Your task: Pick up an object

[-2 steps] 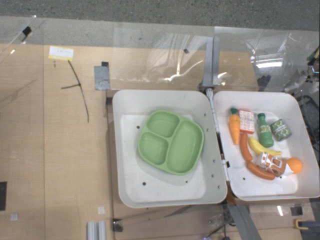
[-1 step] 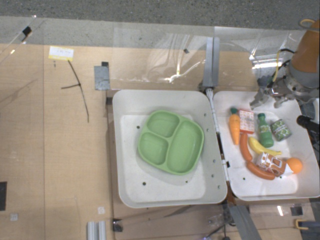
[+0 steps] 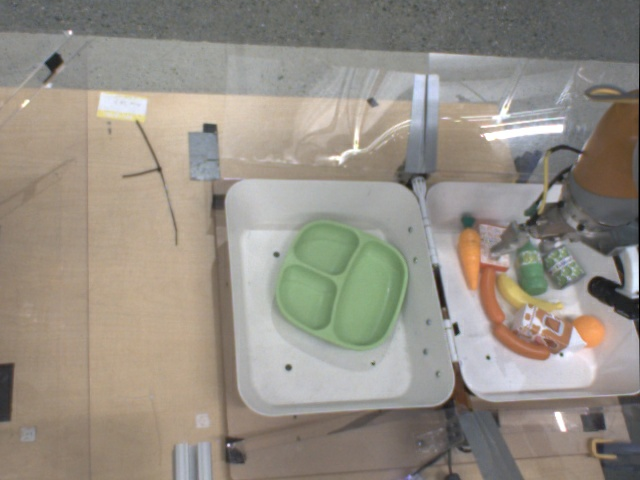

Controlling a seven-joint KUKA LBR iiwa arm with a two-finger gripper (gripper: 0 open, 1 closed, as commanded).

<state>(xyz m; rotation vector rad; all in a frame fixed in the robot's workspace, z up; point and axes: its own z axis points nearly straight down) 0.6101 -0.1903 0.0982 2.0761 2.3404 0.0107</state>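
Overhead view of the desk (image 3: pixel 100 298) with two shallow white bins side by side. The left bin (image 3: pixel 250 368) carries a green divided plate (image 3: pixel 343 284) near its centre. The right bin (image 3: pixel 480 373) holds the candidate objects: a carrot (image 3: pixel 468 250) beside its left wall, a red sausage (image 3: pixel 505 320) curving toward the near edge, a yellow banana (image 3: pixel 520 294), a green bottle (image 3: pixel 529 271), a small green can (image 3: pixel 563 265), a printed packet (image 3: pixel 540 323) and an orange ball (image 3: pixel 590 330) toward the near right corner.

The arm (image 3: pixel 615 163) enters from the right, and the tool (image 3: pixel 545 226) hovers over the far part of the right bin, just above the bottle and can. Its state cannot be told: the tip is small and merges with the objects beneath.

Step in hand, as judged: approach, before any grasp. The next move calls for choosing a single object in the crowded cluster and descending without trapping a neighbour.

Labels on bottle, can and packet are too small to read; a yellow tag (image 3: pixel 122 106) near the desk's far left corner is likewise illegible.
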